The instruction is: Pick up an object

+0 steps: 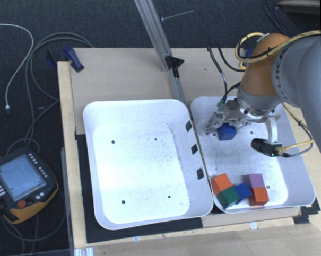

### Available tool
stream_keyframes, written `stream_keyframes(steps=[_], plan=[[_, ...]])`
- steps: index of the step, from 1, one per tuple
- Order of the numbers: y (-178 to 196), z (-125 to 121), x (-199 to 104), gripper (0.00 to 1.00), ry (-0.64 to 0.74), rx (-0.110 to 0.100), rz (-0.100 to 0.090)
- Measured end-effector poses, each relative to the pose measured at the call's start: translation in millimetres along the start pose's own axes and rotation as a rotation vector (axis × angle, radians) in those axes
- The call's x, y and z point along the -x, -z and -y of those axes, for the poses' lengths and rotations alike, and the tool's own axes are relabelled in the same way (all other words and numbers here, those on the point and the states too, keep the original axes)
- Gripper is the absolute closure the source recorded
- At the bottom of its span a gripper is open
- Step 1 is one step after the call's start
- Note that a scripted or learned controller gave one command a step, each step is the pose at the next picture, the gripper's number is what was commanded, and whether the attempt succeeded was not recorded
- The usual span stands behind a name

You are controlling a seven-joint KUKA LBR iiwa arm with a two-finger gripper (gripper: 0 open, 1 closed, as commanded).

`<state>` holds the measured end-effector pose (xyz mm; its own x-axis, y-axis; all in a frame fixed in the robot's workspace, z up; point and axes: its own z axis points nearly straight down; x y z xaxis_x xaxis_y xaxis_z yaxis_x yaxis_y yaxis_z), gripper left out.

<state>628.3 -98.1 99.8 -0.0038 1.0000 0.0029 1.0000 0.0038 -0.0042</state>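
Camera view shows my gripper [226, 128] closed on a blue block [227, 132] above the far part of the right bin [289, 161]. I should lift straight, slowly, squeezing firmly, clear of the blocks [241, 190] piled near.

speckled glossy white plastic bins [133, 107], pale matt wooden bench [121, 73], smooth metal pole [155, 29]

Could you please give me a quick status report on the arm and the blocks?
Gripper over right bin, blue block at its tips. Grasp unconfirmed. Other blocks clustered at bin's near edge, clear of it.
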Motion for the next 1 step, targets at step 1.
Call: stream_keyframes(steps=[1], plan=[[11.1, -1.2, 1.9, 1.0, -0.003, 0.004, 0.0]])
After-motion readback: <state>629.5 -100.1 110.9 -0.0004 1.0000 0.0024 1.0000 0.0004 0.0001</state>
